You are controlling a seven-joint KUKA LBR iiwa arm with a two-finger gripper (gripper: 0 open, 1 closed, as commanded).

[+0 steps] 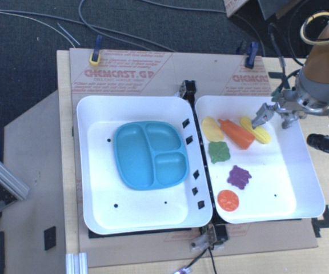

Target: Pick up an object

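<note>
The right bin (301, 170) holds several toy foods. At its far side lie a yellow piece (212, 129), an orange carrot (237, 134) and a yellow corn cob (255, 131). Nearer are a green piece (219, 151), a purple grape cluster (239, 177) and a round orange-red piece (228, 200). My gripper (273, 117) hangs over the bin's far right part, just right of the corn cob. It is open, with one finger (261, 117) beside the cob's far end, and nothing sits between the fingers.
A blue divided plate (151, 154) lies in the left bin (96, 198). A black divider (196, 147) runs between the two bins. Blue clamps (96, 56) (251, 55) hold the board's far edge, and cables lie beyond it.
</note>
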